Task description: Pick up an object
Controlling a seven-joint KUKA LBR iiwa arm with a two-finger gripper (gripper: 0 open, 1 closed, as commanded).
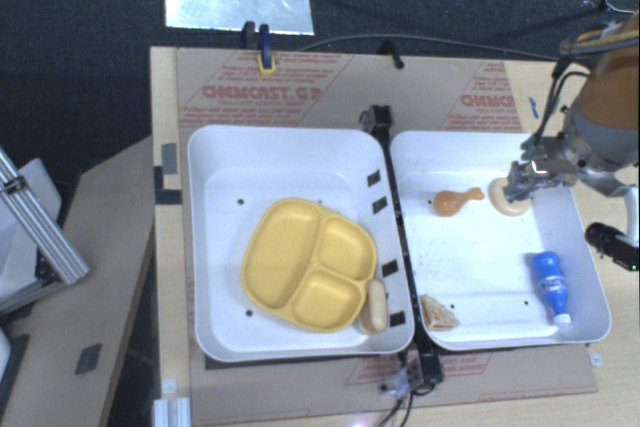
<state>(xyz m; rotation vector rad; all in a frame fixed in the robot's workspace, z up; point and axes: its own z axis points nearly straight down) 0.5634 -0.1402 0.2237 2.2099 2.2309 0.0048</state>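
In the right bin [470,155] lie a brown chicken drumstick [456,202], a pale round disc-shaped item [511,206], a blue bottle [549,286] and a sandwich wedge [437,313]. My gripper [520,183] hangs low at the bin's right side, directly over the pale round item, a little to the right of the drumstick. Its fingers are too small and dark to read. In the left bin [230,165] sits a yellow divided plate [310,263] with a beige bread roll [374,305] against its right edge.
A black divider [392,215] runs between the two bins. The arm's orange and grey wrist [608,105] comes in from the right above the bin's far corner. A clamp [263,47] stands at the board's back edge.
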